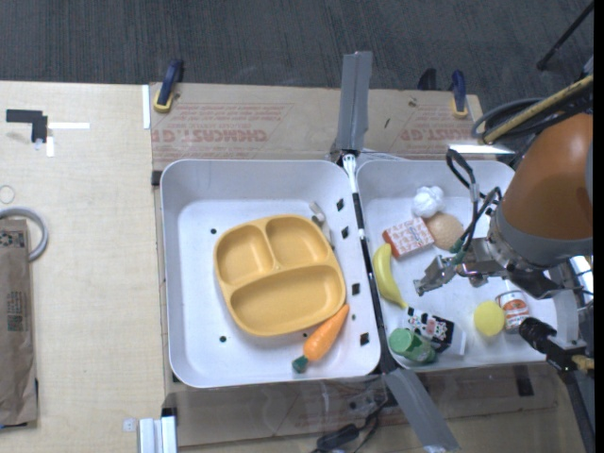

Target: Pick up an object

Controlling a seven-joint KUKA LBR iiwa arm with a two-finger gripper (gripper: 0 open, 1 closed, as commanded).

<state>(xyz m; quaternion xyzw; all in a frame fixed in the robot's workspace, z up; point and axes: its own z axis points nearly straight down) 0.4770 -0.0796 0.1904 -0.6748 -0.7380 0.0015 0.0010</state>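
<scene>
Tool (436, 279) low in right bin (377, 182), finger state unclear. Curved yellow banana (386, 274) lies just beside it, along the bin's left wall.

Smooth matt plastic divided plate (280, 275) in the left bin (179, 253), itself glossy white plastic; pale wood-look bench (75, 253); rough brown cardboard (245, 121) at its far edge

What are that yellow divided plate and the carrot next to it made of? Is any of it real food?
The yellow three-compartment plate looks like moulded plastic: uniform colour, smooth rounded rims, soft sheen. The orange carrot with a green tip seems a plastic toy, since its colour is flat and its surface even, though the view cannot settle it.
</scene>
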